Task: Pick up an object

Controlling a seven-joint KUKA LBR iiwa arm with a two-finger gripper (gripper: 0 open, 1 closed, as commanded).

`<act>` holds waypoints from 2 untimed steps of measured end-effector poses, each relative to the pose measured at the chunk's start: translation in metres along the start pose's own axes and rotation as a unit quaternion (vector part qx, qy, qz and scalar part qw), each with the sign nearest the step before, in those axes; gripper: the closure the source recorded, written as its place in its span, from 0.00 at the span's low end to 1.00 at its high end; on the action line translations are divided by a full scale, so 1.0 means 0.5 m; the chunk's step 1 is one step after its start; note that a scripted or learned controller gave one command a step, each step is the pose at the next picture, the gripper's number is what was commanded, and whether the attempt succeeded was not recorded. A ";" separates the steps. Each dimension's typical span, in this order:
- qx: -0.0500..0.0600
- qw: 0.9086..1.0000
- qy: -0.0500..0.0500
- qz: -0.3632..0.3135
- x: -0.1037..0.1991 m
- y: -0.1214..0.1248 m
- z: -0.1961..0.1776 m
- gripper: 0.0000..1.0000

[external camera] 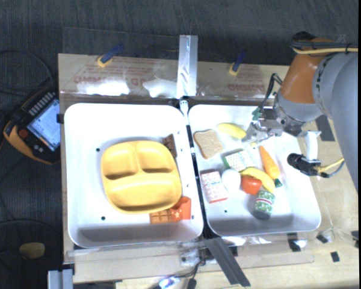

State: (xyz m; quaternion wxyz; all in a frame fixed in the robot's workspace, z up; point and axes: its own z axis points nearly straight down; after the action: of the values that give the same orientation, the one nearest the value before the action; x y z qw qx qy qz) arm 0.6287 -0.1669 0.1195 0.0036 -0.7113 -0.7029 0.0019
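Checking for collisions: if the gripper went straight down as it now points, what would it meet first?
Probably the bin floor between the yellow banana piece and the carrot; the gripper hangs there, though depth is unclear.

In the right bin you have a toast slice (pixel 209 142) lying flat beside the divider, a pale yellow banana (pixel 231 129) at the far side, and an orange carrot (pixel 269 165) lying lengthwise. Nearer you see a pink box (pixel 212 185), a red tomato (pixel 251 185) and a green can (pixel 264 203) tipped over, all crowded together.
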 end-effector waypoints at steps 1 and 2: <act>-0.003 0.996 -0.003 -0.094 -0.061 0.000 0.012 1.00; -0.003 0.993 -0.003 -0.121 -0.105 0.017 -0.058 1.00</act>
State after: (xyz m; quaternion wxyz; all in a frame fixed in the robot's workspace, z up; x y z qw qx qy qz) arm 0.6368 -0.2195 0.1483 -0.0011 -0.6213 -0.7835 0.0014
